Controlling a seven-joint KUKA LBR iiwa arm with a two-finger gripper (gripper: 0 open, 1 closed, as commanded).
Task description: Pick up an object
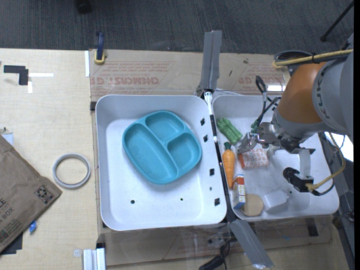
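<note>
While the gripper (251, 141) hangs over the red-and-white packet (256, 158), I can't tell its claw state. Carrot (228, 163) just beside; might get nudged or snagged.

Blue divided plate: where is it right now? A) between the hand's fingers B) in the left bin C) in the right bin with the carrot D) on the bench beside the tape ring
B: the blue divided plate lies flat on the floor of the left bin, apart from the carrot in the right bin.
</note>
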